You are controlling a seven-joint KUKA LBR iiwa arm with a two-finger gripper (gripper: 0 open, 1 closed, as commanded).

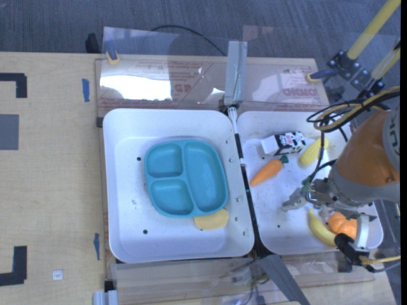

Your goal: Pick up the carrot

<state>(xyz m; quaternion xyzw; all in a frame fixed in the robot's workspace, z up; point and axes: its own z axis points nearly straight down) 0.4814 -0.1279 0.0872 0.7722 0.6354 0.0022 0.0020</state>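
We see the carrot [267, 171] lying tilted in the right bin [289, 234], near its left wall, nothing on top of it. Just past its leafy end – a small black-and-white toy [284, 142] and a yellow piece [310, 152] toward the far edge. The gripper [296, 201] hangs near the bin's middle, well apart from the carrot; we can't tell how it's set. A banana [320, 229] and an orange item [339, 222] sit by the near right corner. Left bin [121, 234] carries a blue divided plate [186, 177], a yellow piece [212, 220] at its near edge. Red print on the far clear panel – unreadable.
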